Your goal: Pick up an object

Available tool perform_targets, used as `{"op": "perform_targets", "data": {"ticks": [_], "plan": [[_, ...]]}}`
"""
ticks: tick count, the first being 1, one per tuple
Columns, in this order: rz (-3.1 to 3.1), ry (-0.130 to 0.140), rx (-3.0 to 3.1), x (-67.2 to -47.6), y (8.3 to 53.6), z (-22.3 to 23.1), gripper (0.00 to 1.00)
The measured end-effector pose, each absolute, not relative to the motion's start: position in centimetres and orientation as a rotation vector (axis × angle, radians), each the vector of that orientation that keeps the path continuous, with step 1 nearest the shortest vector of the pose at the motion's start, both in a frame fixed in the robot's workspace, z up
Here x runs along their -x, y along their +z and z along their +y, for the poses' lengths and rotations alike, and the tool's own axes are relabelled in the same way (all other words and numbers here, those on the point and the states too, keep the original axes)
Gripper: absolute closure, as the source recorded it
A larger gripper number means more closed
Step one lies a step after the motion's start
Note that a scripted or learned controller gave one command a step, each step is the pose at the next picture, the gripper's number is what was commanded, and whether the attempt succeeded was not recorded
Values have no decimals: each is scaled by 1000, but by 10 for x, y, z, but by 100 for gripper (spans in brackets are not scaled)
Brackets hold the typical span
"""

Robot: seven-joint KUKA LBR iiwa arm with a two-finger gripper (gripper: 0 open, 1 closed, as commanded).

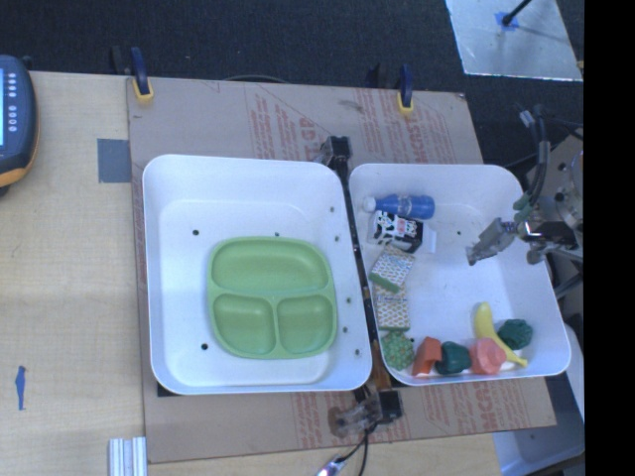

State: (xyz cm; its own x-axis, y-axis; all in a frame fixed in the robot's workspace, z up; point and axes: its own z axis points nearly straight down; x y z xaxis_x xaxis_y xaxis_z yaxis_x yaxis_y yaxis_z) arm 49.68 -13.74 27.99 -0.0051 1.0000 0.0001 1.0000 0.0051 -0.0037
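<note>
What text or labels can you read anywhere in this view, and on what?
Cardboard sheet under the bins: red printed lettering in diagonal rows, too blurred to read.
Black-and-white pack in the right bin: printed pattern, no legible words.
Blue bottle: label unreadable.
Patterned packets: print too small to read.
Device at the left edge: a column of light keys, no readable markings.
Nothing can be quoted with confidence.

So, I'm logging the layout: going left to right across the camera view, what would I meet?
Green divided plate in the left bin → blue bottle in the right bin → gripper → dark green piece at the bin's right side.
</note>
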Motion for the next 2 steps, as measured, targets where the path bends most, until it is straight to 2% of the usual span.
{"op": "perform_targets", "data": {"ticks": [1,2], "plan": [[-2220,10,2214,-505,136,-193,0],[-2238,-5,2213,-614,137,-165,0]]}}
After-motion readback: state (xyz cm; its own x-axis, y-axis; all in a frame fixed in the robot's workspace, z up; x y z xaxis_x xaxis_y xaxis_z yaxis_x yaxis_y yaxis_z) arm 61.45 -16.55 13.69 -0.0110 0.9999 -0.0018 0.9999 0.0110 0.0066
